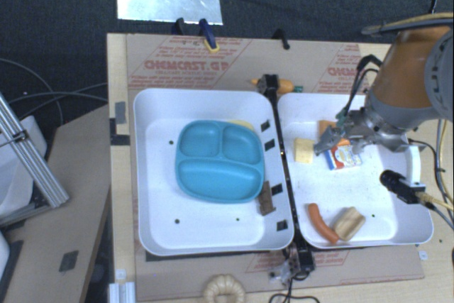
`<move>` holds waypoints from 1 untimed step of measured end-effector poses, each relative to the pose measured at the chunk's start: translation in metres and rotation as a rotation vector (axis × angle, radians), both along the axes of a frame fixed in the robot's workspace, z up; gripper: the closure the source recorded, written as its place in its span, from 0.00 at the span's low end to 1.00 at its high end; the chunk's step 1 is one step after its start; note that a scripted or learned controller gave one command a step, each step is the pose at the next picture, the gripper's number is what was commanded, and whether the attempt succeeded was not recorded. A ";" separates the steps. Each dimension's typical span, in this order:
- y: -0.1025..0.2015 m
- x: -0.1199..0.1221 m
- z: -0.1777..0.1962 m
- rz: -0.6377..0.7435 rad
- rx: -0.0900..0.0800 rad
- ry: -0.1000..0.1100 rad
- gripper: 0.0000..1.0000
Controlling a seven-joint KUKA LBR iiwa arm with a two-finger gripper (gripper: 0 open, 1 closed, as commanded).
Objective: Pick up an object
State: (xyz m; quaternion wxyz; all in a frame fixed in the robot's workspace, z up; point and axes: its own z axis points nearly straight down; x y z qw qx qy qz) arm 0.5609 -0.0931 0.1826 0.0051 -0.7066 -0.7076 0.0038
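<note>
In the camera view, the gripper (339, 140) hung low in the upper part of the right bin (397, 223), right of frame centre, over a small red-and-white packet (345, 158) beside a yellow block (303, 150). How it was set I could not tell. Nothing looked lifted; a sausage (321, 222) and bread piece (348, 222) lay lower down, so the pick remained to be done

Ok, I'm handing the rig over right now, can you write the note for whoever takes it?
Gripper: low over the right bin, above the orange piece, beside the red, white and blue packet; no object seen held.
Right bin also holds the yellow block, sausage and bread piece.
Left bin: blue divided plate, brown piece.
Done: nothing lifted.
Left: grasp and raise one object.
</note>
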 end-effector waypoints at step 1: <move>0.000 0.003 0.007 0.002 -0.001 -0.014 0.00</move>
